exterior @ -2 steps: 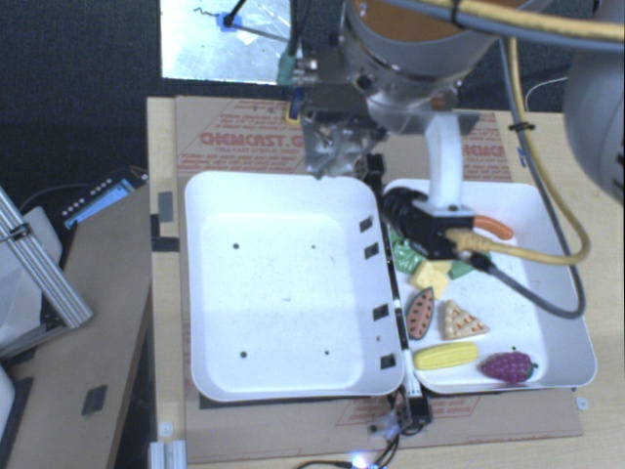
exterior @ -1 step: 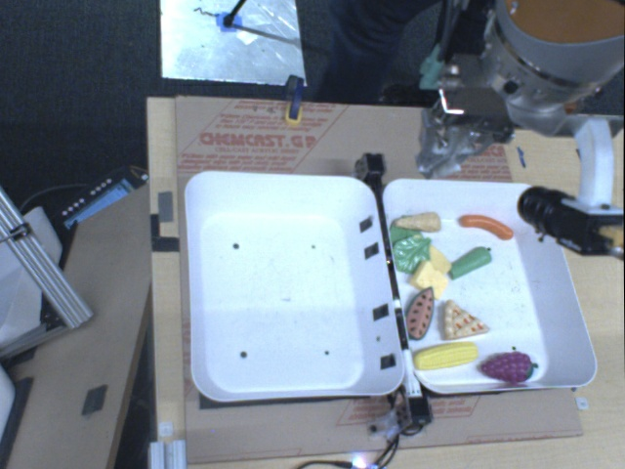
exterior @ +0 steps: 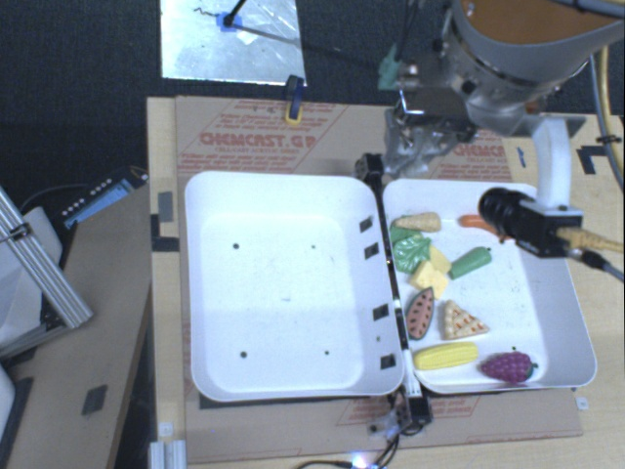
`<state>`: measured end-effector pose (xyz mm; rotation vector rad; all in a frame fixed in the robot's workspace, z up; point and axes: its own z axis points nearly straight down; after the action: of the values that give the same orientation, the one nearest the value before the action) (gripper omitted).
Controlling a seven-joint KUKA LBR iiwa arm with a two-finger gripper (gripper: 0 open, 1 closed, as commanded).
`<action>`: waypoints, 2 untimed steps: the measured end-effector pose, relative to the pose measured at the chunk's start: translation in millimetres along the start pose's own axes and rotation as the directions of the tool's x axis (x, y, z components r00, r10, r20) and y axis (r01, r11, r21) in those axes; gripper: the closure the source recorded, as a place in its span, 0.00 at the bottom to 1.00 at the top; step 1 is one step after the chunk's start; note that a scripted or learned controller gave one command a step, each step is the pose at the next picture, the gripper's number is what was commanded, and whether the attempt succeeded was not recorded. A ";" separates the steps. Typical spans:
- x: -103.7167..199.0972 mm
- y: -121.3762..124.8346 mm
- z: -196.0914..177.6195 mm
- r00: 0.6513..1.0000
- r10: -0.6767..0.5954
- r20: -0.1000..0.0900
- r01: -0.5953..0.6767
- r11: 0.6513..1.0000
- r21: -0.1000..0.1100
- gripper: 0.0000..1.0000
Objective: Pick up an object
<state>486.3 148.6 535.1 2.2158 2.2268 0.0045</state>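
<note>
Claw (exterior: 415,154), its grip state hidden, hangs at twelve o'clock above the right bin (exterior: 562,311), presumably staged clear so the toy food stays visible; the grapes (exterior: 508,365) lie loose at five o'clock.

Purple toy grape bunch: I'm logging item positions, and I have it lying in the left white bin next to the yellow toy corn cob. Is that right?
Not quite. The camera view shows the purple toy grape bunch lying in the right white bin, not the left one. It does lie next to the yellow toy corn cob, at that bin's near edge.
</note>
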 end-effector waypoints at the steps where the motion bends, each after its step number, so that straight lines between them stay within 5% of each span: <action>1: 34.0 0.1 0.1 1.000 -0.002 0.000 0.002 1.000 0.000 1.00; 2: 66.3 0.3 0.2 1.000 -0.001 0.000 0.001 1.000 0.000 1.00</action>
<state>486.3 214.9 535.0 2.2148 2.2283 0.0047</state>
